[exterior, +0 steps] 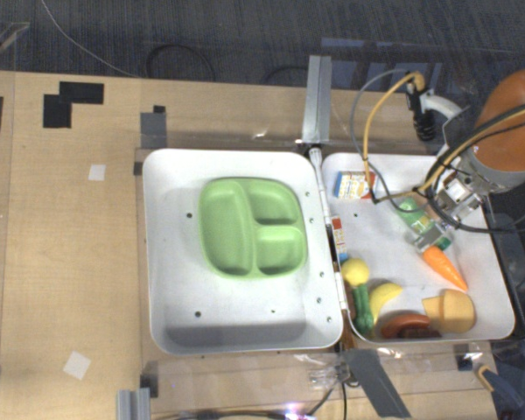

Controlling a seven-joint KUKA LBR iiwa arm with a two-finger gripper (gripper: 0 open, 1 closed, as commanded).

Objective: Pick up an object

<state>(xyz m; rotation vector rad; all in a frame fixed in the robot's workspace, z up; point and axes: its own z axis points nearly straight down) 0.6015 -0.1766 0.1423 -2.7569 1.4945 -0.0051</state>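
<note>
Two shallow white bins are set side by side on the wooden bench (61,278). The left bin (171,313) is occupied by a green divided tray (249,226), which lies flat near the middle of that bin, with three compartments facing up.

The right bin (499,304) holds the loose objects. A small white and blue box (351,185) lies in the corner of the right bin nearest the tray's far end. Along the wall shared with the left bin, a yellow lemon-like piece (356,272) is seen, with a dark green piece (364,308) just below it and a second yellow piece (386,295) touching beside. A brown and red piece (409,324) and a tan block (450,310) rest against the near wall of the right bin. An orange carrot (444,267) lies tilted above the tan block.

The arm (512,134) is extended over the far right corner of the right bin. The gripper (430,226) is angled down just above the carrot's green end. A small green item (415,205) is seen at the gripper; the spread of the pincer cannot be told.
</note>
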